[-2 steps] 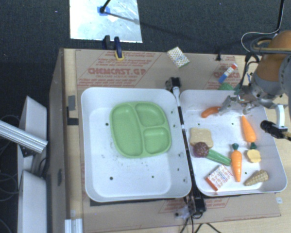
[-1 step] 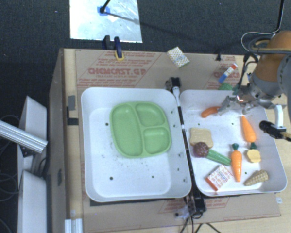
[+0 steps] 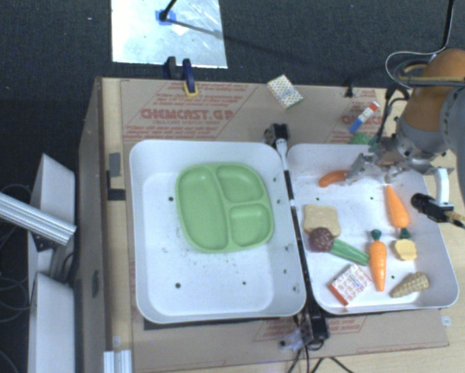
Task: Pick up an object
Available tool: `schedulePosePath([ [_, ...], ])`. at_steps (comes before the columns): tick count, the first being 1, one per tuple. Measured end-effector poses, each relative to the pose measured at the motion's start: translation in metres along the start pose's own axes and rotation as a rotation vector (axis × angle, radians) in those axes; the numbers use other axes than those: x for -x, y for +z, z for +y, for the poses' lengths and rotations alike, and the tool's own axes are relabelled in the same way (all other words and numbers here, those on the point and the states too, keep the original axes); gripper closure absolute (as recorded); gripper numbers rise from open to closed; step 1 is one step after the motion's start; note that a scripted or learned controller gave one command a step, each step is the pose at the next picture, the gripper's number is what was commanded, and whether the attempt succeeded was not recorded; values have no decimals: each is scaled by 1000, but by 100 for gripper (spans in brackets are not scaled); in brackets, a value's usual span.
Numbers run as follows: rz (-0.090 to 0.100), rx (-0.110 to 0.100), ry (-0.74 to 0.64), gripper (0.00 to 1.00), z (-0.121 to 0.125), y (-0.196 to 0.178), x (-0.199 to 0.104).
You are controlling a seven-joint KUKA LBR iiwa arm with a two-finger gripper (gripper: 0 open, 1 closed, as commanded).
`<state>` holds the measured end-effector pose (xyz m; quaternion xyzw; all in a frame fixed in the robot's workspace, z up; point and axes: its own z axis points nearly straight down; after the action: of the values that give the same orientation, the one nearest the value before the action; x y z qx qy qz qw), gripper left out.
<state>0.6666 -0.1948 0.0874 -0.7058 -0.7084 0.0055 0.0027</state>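
gripper point(image 3: 369, 166) hangs low over the right bin's point(image 3: 442, 278) far edge, fingers spread with nothing between them, one tip just beside a small orange piece point(image 3: 332, 179). carrots point(image 3: 378, 263), bread slice point(image 3: 322, 219) lie nearer; green tray point(image 3: 223, 207) sits in left bin point(image 3: 158, 286).
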Motion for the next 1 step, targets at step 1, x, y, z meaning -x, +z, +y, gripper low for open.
schedulePosePath([
  [1,0,0,0,0,0,0,-2],
])
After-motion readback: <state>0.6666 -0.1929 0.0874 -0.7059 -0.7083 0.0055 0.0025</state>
